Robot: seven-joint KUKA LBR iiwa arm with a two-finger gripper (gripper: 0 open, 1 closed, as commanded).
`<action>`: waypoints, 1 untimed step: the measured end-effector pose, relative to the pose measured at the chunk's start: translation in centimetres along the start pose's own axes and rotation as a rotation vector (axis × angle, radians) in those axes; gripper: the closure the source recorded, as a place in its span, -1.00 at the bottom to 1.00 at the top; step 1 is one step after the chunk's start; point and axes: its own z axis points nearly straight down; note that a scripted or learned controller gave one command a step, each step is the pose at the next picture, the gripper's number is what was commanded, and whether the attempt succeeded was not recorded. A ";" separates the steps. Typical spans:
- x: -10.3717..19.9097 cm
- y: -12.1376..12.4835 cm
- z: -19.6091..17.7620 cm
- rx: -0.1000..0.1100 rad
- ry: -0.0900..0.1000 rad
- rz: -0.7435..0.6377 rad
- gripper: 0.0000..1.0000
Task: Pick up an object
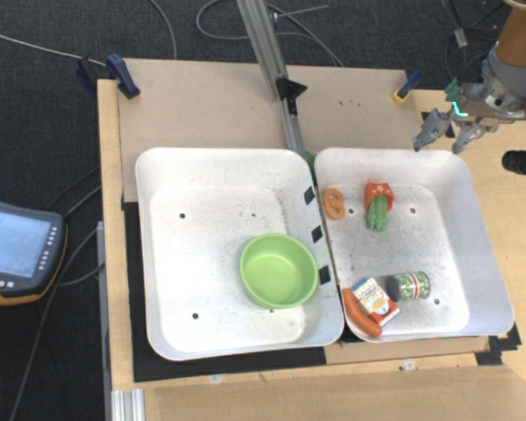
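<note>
Arm [513, 51] cut off top right, fingers [431, 130] spread

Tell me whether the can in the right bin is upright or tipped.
Tipped. The can lies on its side on the right bin floor, its green label facing up, beside the carton.

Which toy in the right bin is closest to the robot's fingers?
The red-and-green toy, up near the bin's far side. The can and carton lie farther off.
</note>
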 end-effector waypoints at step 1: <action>0.0 0.0 0.0 0.000 0.000 0.000 -1.00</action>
